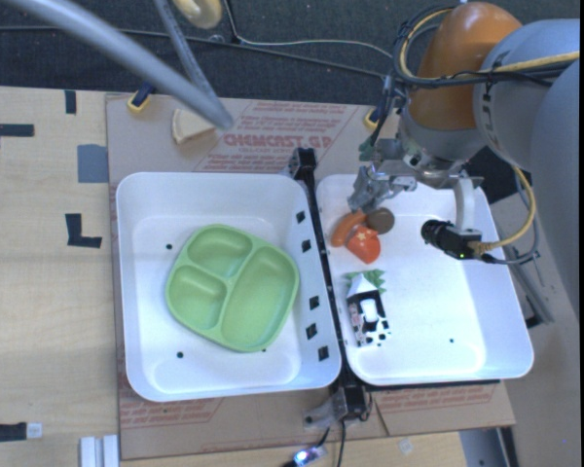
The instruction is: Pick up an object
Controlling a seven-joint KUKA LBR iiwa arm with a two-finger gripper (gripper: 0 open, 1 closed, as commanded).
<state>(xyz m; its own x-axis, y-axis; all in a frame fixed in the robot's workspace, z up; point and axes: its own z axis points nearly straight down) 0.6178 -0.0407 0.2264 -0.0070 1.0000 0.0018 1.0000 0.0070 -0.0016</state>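
A green divided plate (pixel 234 288) is seen lying in the left bin (pixel 141 212), near its middle. In the right bin (pixel 487 329), an orange toy (pixel 356 236) is found close to the left wall, with a small black-and-white object (pixel 368 314) just below it. The gripper (pixel 374 195) is lowered over the orange toy; whether anything is clasped cannot be told.

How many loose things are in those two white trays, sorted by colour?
Green: 1, the divided plate in the left bin.
Orange-red: 1, the small object in the right bin.
Black-and-white: 1, the small item in the right bin.
Total: 3
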